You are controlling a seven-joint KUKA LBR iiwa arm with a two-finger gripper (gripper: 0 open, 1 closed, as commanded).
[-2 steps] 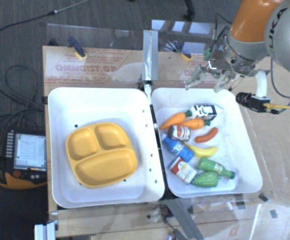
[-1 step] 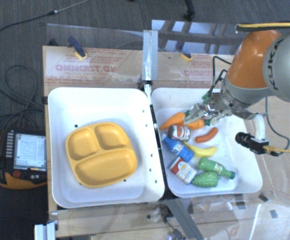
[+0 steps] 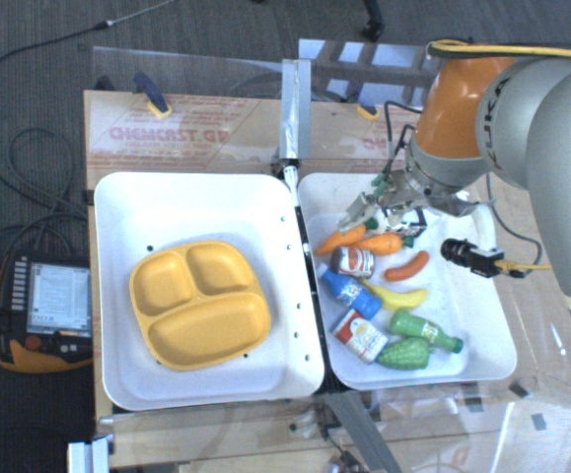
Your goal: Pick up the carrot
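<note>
An orange carrot (image 3: 340, 239) lies near the left wall of the right bin (image 3: 492, 353), with a second orange carrot-like piece (image 3: 383, 244) just to its right. My gripper (image 3: 386, 208) hangs low over the far part of the right bin, directly above and slightly behind these two pieces. The metal parts of the gripper overlap the top of the carrots, and nothing is visibly lifted.
Below the carrots lie a small can (image 3: 356, 261), a red sausage (image 3: 406, 266), a banana (image 3: 396, 298), a blue bottle (image 3: 351, 292), a red-white box (image 3: 362, 335), a green bottle (image 3: 429, 331) and a green vegetable (image 3: 403, 355). A yellow divided plate (image 3: 201, 304) sits in the left bin (image 3: 117, 363).
</note>
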